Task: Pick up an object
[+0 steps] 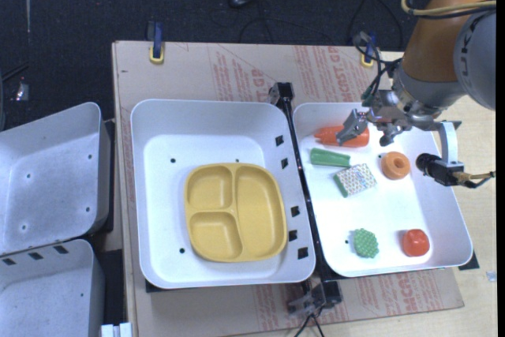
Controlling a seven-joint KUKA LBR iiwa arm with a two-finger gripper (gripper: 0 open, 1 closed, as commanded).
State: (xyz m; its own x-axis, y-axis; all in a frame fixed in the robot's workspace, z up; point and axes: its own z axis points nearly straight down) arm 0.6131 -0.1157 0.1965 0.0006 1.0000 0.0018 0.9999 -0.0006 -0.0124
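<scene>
Camera view: hand (364, 128), grip state unclear, above orange carrot (347, 136) near right bin's (454, 229) far rim.

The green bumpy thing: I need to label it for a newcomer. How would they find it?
Look in the right bin, along its near edge. The green bumpy thing lies left of the red object; unlike the smooth green bar farther back, it is rounded and knobbly.

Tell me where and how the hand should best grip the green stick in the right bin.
The green stick lies flat and nearly level across the view, so it is probably best taken from above at its middle, fingers closing across its narrow width. The checkered block sits close to its right end, so the middle or left half looks safer.
</scene>
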